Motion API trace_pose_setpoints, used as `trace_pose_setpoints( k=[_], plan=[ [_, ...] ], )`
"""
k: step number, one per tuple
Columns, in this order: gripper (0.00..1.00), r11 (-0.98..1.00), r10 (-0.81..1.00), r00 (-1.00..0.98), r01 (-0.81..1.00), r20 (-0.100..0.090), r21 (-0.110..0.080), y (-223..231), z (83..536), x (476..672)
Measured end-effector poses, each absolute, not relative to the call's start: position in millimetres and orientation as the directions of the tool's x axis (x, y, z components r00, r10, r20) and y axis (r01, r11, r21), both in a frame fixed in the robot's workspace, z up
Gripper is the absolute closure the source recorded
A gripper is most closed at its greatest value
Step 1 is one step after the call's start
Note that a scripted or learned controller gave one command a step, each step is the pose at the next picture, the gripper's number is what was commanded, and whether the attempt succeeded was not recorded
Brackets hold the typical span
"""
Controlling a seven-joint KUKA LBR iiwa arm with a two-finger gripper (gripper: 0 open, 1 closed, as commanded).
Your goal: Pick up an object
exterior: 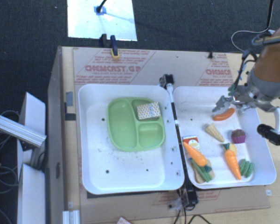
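Note:
The right bin (196, 101) holds several toy foods. An orange sausage (225, 115) lies near its far right side. My gripper (222, 107) hangs directly over the sausage's left end, touching or almost touching it, and I cannot tell whether it has hold of it. Toward the front lie a pale yellow wedge (214, 132), a purple cupcake (238, 136), a carrot (231, 161) with a green piece (246, 167) beside it, and a second carrot (195, 154) resting on a green bean bundle (204, 171).
The left bin (93, 139) carries a green divided plate (130, 129) with a speckled cracker-like block (148, 110) in its far compartment. A black divider rail (175, 120) runs between the bins. The grey and orange arm (270, 69) fills the right side, with a black part (272, 133) beyond the bin's rim.

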State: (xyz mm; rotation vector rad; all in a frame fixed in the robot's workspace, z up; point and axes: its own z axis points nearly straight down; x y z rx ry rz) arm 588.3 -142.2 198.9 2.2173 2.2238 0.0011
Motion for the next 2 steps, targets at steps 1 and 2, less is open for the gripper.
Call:
trace_pose_setpoints(
  k=[1, 2],
  plan=[
    [0.00, 0.003, 1.000, -0.003, 1.000, -0.001, 0.003, -186, 94, 643.6],
    [0.00, 0.000, 1.000, 0.000, 1.000, -0.001, 0.000, -207, 84, 546.3]
  ],
)
